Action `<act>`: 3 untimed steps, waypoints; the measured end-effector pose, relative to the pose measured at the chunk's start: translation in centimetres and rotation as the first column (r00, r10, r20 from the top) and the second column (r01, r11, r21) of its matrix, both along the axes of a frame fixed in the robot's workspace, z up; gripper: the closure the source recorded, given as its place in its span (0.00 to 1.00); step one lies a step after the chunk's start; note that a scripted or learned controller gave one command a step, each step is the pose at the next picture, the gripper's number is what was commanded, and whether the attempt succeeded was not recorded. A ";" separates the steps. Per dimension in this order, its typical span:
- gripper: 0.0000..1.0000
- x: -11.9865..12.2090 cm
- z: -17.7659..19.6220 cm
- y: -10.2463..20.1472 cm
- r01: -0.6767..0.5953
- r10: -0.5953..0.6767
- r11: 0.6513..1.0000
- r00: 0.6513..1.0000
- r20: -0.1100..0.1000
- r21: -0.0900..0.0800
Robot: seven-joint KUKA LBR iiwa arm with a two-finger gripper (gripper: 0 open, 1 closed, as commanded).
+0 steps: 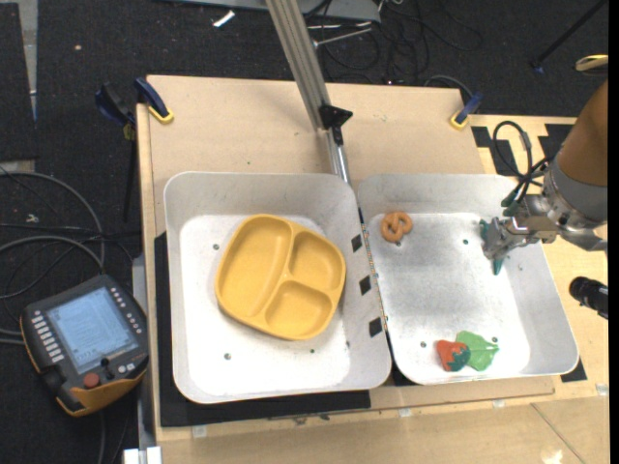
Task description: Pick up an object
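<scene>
A small brown pretzel (pixel 396 225) lies near the far left corner of the right bin (pixel 435 288). A green and red toy (pixel 466 352) rests by that bin's near edge. My gripper (pixel 495 255) hangs over the right side of the right bin, fingers pointing down, well right of the pretzel and above the green and red toy. Nothing shows between its fingers. A yellow divided plate (pixel 281 276) sits in the left bin (pixel 193 259).
A grey metal pole (pixel 308 61) slants from the top down to the seam between the bins. A teach pendant (pixel 85 341) lies on the floor at the left. Clamps (pixel 153 102) hold the bench's far corners.
</scene>
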State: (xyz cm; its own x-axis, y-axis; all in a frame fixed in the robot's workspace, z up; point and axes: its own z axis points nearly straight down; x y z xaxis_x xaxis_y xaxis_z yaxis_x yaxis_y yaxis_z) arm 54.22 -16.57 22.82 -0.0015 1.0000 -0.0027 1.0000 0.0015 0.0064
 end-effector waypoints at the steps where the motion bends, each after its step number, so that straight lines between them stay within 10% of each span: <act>1: 1.00 0.1 2.2 0.0 -0.001 0.001 1.000 1.000 -0.002 0.001; 3: 1.00 0.9 1.5 11.2 -0.007 0.007 1.000 1.000 -0.007 0.005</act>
State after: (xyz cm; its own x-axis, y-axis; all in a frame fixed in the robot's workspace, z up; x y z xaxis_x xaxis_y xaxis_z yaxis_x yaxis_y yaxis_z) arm 55.08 -5.38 24.32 -0.0084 1.0000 0.0021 1.0000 0.0084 -0.0004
